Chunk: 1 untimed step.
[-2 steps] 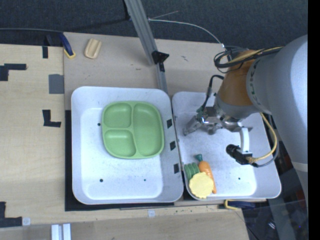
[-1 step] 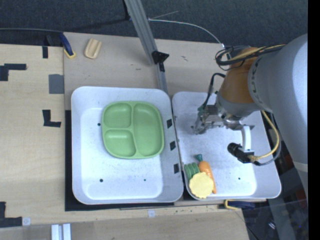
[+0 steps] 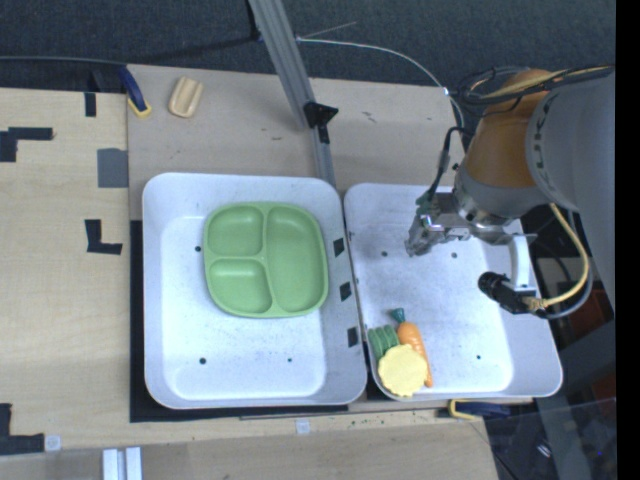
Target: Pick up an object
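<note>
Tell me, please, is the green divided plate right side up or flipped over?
Right side up: the green divided plate lies flat in the left bin, its three compartments facing upward.

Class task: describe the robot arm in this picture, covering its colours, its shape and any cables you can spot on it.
The arm is a thick, rounded grey body with an orange band above the wrist. Below that sits a small metallic gripper. Yellow and black cables loop around the wrist, and a black fitting sticks out beside a white part on its side.
</note>
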Each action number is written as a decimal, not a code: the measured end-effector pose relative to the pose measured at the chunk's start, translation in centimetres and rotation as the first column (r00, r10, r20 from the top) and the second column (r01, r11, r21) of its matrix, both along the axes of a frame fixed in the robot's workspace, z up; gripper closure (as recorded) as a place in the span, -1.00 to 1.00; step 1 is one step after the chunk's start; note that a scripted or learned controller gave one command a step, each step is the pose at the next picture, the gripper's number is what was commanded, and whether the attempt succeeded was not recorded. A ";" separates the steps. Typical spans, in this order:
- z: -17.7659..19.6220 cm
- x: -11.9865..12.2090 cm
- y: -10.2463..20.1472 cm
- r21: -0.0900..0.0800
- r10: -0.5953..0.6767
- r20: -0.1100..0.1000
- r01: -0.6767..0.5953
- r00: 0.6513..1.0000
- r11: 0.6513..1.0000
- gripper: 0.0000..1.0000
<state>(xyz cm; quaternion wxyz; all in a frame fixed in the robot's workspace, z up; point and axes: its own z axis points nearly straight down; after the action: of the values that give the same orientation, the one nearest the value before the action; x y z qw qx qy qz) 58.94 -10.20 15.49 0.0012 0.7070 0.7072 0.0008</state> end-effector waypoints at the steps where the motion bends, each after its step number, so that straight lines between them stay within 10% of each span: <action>1: 6.3 -0.1 0.2 0.000 0.002 0.002 -0.002 1.000 1.000 1.00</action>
<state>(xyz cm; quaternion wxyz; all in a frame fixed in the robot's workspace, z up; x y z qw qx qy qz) 58.84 -9.96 21.81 0.0020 0.7065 0.7077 0.0015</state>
